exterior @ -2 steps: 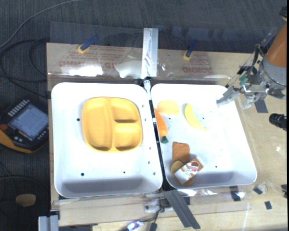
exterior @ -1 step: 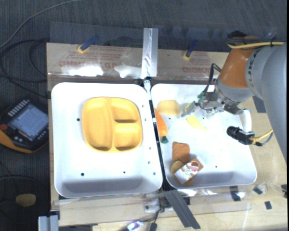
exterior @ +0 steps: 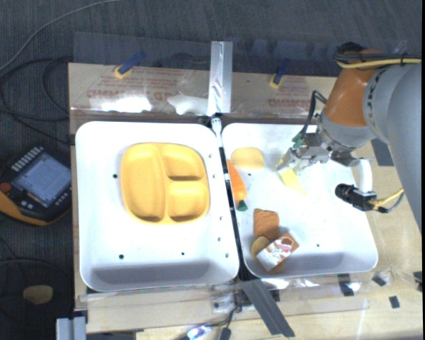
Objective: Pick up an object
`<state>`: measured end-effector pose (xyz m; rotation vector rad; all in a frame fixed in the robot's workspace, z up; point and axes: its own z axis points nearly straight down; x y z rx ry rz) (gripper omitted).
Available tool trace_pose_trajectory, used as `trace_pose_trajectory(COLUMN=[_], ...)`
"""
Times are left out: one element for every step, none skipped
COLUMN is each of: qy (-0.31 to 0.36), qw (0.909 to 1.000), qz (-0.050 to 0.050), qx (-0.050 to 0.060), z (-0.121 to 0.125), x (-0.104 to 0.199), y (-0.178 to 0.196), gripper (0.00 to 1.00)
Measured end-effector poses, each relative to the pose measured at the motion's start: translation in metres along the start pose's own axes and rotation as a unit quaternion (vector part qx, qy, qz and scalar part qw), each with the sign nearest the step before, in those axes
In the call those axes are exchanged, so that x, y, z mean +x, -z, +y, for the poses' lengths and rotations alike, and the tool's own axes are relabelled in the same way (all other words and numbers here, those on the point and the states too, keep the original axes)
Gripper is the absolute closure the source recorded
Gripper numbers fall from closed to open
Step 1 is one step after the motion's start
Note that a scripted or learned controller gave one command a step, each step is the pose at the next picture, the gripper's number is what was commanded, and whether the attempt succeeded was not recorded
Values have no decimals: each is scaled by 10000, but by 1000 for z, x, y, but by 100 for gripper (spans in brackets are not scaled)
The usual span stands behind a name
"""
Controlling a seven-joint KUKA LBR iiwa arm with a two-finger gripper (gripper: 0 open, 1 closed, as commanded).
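One gripper point(exterior: 297, 158) noted, low in right bin point(exterior: 340, 246), near its upper middle. Fingers obscured by wrist hardware; opening not determinable from this angle. Pale yellow wedge point(exterior: 290, 178) found just below and beside gripper tip, resting on bin floor; contact with tip possible but not confirmed. Nothing visibly held.

Grey arm point(exterior: 404, 119) with orange band point(exterior: 347, 98) recorded entering from right side, bent down over bin's far corner.

Other candidate objects logged in right bin: pale round piece point(exterior: 247, 158) near upper left corner; orange carrot point(exterior: 236, 184) lying along left wall; brown bread-like item point(exterior: 265, 222) lower down; small printed carton point(exterior: 278, 252) just beneath it, touching or nearly so. All resting on bin floor.

Left bin point(exterior: 99, 211) recorded holding yellow divided tray point(exterior: 164, 181), well apart from gripper.

Assessment: approach apparently complete, tool positioned at wedge, judged likeliest target. Grasp not evidenced; lift not begun. Remaining: secure closure on object, raise clear of bin floor. Risk judged moderate: wedge small, lying flat, liable to slip or be nudged aside.
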<state>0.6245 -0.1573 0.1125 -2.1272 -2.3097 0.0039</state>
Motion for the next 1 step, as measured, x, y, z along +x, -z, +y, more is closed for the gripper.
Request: trace_pose_trajectory(qy=[-188], qw=[9998], qz=[-4], qx=[-8], z=[3], x=[40], y=[95], gripper=[100])
